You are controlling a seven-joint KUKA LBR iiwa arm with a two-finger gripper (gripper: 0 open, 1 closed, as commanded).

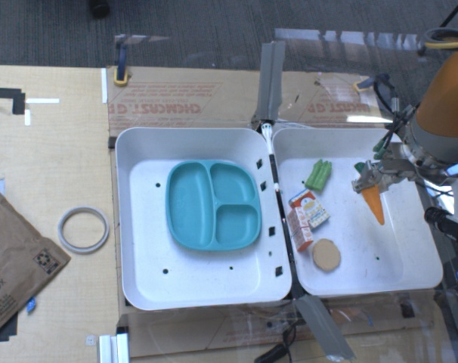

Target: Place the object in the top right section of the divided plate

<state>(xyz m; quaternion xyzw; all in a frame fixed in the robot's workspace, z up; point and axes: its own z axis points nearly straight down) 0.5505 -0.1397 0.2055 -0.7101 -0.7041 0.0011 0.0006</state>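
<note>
Two bins: the left one holds the teal plate (213, 205); over the right one, the hand (371, 181) grips the carrot (374, 203) between its fingers, point hanging down.

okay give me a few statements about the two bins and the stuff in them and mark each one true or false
1. The teal plate lies in the left bin. True.
2. A carrot lies on the plate. False: the carrot is over the right bin, hanging point down right under the gripper.
3. The green vegetable is in the right bin. True.
4. The carton stands upright in the left bin. False: it lies on its side in the right bin.
5. The round cookie lies just below the carton in the picture. True.
6. The tape ring sits inside the left bin. False: it lies on the bench, left of that bin.
</note>
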